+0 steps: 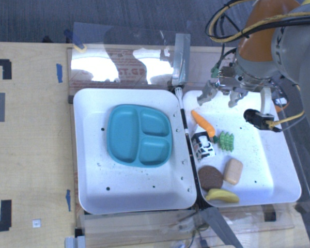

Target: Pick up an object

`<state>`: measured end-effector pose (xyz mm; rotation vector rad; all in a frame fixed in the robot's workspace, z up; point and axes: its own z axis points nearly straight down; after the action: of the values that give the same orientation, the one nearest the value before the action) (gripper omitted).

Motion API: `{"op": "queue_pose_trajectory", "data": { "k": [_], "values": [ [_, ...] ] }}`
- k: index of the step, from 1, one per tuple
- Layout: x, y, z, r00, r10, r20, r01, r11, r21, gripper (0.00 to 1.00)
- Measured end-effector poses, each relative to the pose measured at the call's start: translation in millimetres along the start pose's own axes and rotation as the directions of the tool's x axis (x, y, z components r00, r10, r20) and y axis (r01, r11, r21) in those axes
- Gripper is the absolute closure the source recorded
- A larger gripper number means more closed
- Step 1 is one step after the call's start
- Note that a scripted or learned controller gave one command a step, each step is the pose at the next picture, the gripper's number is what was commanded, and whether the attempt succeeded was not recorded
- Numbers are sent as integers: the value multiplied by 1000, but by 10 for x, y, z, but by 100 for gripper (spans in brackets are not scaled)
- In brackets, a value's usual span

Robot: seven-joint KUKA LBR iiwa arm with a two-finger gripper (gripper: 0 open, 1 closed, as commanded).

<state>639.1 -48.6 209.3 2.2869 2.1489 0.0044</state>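
My gripper (217,97) hangs over the far end of the right bin (271,156), open, with nothing between its fingers (203,95). Just below and to its left lies an orange carrot (203,123). Nearer the front are a green leafy toy (226,140), a black-and-white box (203,145), a brown round piece (211,177), a tan bread roll (233,170) and a yellow banana (221,195). All of these rest on the bin floor, apart from the gripper.
The left bin (88,143) holds a teal divided plate (140,135). A metal divider post (181,61) stands at the back between the bins. Yellow and black cables (232,19) loop above the wrist. A black cable connector (258,119) hangs by the right finger.
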Motion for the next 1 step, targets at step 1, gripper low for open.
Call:
{"op": "queue_pose_trajectory", "data": {
  "k": [1],
  "values": [
    [-471, -68, 689, 995, 98, 2, -98, 995, 13, 0]
  ]
}}
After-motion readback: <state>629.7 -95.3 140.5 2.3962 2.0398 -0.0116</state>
